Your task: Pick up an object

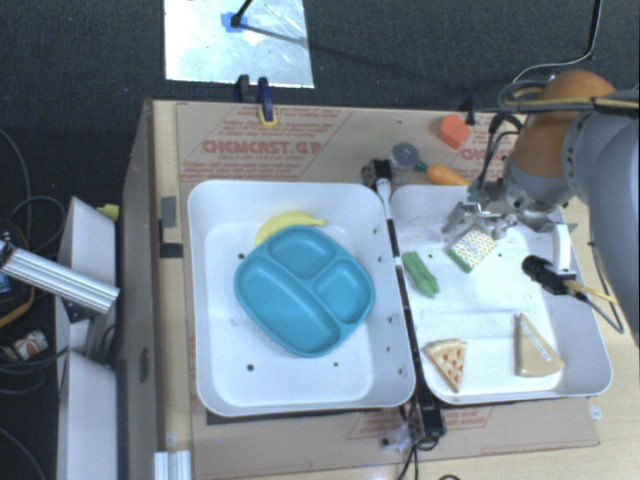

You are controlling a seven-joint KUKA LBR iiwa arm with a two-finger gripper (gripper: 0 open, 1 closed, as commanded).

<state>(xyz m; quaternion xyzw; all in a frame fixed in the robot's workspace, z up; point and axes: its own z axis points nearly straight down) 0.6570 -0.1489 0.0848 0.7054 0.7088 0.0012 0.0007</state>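
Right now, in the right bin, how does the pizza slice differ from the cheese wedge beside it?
The pizza slice is orange-red with spots and a tan crust; the cheese wedge is plain pale beige. The pizza slice points toward the bin's near edge, while the cheese wedge points away from it. The pizza slice lies nearer the divider; the cheese wedge lies nearer the bin's right wall. Both are triangular, lie flat in the right bin, and sit apart from the gripper.

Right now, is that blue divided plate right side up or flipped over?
Right side up. The blue divided plate lies in the left bin with its three hollow compartments facing the camera.
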